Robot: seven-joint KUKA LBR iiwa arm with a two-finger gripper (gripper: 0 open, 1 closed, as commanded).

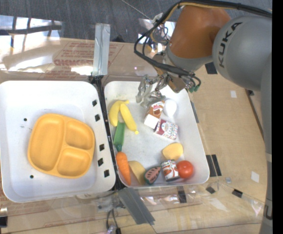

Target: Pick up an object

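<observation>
Hanging over back of right bin (198,145), hand (148,92) sits just above small carton (155,112). Cannot tell how hand is set; too small and blurry. Carton lies near bin's back wall, just beside white egg (170,107) and another carton (166,129). Bananas (121,115) close on left. Carton looks light, stiff, maybe smooth; could slip or tip. Best to pinch its two flat sides, in middle. Yellow tray (61,145) rests in left bin (14,101).
</observation>
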